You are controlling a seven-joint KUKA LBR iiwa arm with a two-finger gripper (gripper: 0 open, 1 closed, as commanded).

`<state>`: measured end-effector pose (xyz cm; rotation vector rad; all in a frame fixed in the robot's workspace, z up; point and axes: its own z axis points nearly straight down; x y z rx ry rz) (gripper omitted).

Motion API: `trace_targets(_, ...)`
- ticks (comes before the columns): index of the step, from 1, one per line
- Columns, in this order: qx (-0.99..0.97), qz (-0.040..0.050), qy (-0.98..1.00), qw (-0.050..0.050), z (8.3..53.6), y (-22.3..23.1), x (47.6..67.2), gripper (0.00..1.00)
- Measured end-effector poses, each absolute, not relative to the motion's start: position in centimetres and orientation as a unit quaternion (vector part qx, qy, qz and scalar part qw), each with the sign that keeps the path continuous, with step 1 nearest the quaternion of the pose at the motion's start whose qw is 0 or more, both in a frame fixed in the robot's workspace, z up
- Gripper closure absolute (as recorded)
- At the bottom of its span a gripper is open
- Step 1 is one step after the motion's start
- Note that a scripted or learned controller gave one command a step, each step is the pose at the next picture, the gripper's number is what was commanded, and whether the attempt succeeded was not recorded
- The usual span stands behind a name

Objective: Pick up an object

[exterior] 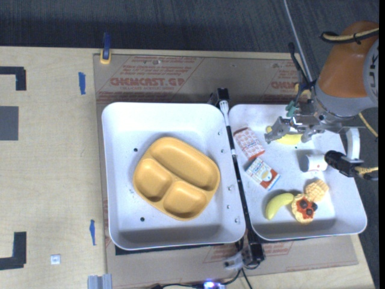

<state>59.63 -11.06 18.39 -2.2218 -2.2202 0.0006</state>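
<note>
Yellow piece (pixel 293 141), closest of the objects to the end effector: in the right bin (pixel 355 221), near its far wall, just below the end effector from this angle. Contact between the two not clear.

From the left:

- Pale wooden worktop (pixel 48 173), with black marks and short strips of blue tape (pixel 82 83).
- Cardboard sheet (pixel 150 77) with red print, flat under both bins.
- Left bin (pixel 120 122), white and shallow, holding a yellow tray (pixel 175 177) with three hollows, set at a slant near the middle.
- Black clip (pixel 222 95) at the far end of the seam between the bins, which sit side by side and touching.
- Right bin, at its left side: two small printed packets, one red and white (pixel 248 141), the other (pixel 262 172) just nearer the camera, with some blue and orange on it.
- Toward the near wall: a yellow-green banana (pixel 278 205), curved, close beside a round pastry (pixel 305 209) with dark berries on top.
- Just beyond the pastry: a small waffle (pixel 317 188), touching or nearly touching it.
- Above the waffle: a short white cylinder (pixel 315 162), on its side.
- End effector (pixel 292 131), low over the far part of the right bin, over the yellow piece; whether released or clenched, cannot tell. Nothing seen lifted off the bin floor.
- Arm (pixel 349 71), grey with an orange band, coming in from the right edge, cables trailing beside it.
</note>
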Motion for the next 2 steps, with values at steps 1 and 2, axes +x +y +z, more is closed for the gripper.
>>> trace_targets(1,-0.707,-0.0025,-0.707,-0.003,9.7,-11.2,56.9,0.0)
trace_targets(2,-0.707,-0.0044,-0.707,-0.005,8.9,-10.9,51.9,0.0)
